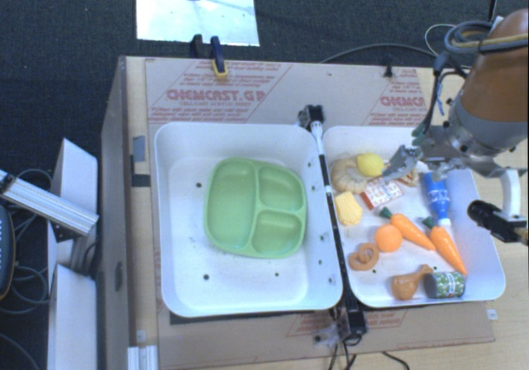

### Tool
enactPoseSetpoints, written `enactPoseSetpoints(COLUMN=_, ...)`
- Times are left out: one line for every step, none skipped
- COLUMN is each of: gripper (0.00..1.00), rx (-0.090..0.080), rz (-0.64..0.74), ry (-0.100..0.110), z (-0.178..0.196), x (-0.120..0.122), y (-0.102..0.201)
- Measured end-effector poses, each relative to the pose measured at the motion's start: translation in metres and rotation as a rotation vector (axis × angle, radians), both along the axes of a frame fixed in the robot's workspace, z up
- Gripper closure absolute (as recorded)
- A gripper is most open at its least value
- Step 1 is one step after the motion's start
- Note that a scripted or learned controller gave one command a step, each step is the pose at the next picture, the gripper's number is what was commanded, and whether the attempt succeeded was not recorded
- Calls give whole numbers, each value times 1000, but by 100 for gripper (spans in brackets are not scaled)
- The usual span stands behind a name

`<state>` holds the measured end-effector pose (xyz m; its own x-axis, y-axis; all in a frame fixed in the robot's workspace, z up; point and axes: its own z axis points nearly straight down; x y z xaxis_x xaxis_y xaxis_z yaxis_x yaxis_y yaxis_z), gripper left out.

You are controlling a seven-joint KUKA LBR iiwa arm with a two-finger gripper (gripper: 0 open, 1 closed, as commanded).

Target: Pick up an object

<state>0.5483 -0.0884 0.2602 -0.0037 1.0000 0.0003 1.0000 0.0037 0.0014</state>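
The arm (pixel 496 87) is cut off at the frame's right edge. It hides the right bin's (pixel 488 277) upper right corner.

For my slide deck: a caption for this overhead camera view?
The hand hovers over toy food in the right bin; a green divided plate sits in the left bin.

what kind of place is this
Likely a robot-grasping test bench in a lab: a grey arm over two white bins, toy food like a carrot, and a green divided plate.
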Motion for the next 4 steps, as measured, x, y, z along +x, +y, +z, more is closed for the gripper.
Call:
enactPoseSetpoints(gripper=0, rx=-1, rz=1, ry=0, z=-41, x=105, y=-19)
enactPoseSetpoints(gripper=0, rx=0, rz=2, ry=2, z=-111, x=120, y=-3)
enactPoseSetpoints(gripper=0, rx=0, rz=2, ry=-2, z=-165, x=121, y=1)
enactPoseSetpoints(gripper=100, rx=0, rz=3, ry=-4, z=-154, x=122, y=0)
